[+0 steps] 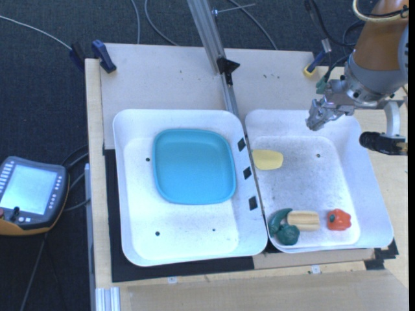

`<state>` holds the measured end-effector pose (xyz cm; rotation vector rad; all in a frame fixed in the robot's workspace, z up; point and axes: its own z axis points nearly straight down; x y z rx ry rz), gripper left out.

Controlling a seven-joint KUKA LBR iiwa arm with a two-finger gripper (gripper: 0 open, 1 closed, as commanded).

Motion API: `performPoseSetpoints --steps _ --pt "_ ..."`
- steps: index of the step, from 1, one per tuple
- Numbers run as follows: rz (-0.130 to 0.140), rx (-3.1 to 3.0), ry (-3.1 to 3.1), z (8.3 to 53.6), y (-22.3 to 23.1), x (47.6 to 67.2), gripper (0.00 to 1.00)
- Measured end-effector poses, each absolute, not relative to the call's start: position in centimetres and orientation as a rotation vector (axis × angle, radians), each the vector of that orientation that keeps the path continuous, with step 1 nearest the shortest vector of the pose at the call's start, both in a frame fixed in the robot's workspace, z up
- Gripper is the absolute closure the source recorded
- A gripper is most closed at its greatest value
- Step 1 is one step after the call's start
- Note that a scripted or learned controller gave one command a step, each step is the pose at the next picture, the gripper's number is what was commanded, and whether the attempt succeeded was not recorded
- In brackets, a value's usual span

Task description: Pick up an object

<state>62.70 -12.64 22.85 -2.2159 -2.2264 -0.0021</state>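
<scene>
Starting at the left, a square turquoise plastic plate (194, 166) is lying in the left shallow white bin (130, 173), well apart from everything the arm is likely reaching for. In the right shallow white bin (366, 173), a pale yellow rounded soft-looking piece (268, 159) is resting against the left wall. Along the near edge a dark green curved toy vegetable (284, 226), a tan cylinder-shaped block (303, 220) and a small red toy pepper (338, 219) are sitting in a row, the green and tan pieces touching.

What may be going wrong from here: those near objects are crowding each other and the bin wall, so a descending claw is risking a finger landing on top of one, or nudging a neighbour instead of closing round a single piece. The yellow piece, hugging the wall, is leaving little room for a finger on that side.

The metal gripper (320, 116) is hanging over the far right corner of the right bin, far from every object. It is holding nothing visible, and how far it is open I cannot tell.
</scene>
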Motion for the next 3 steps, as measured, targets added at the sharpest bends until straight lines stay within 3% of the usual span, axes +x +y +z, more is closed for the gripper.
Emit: performPoseSetpoints --steps 3 --pt "-0.003 -2.214 -2.227 23.4 5.4 59.3 1.0"
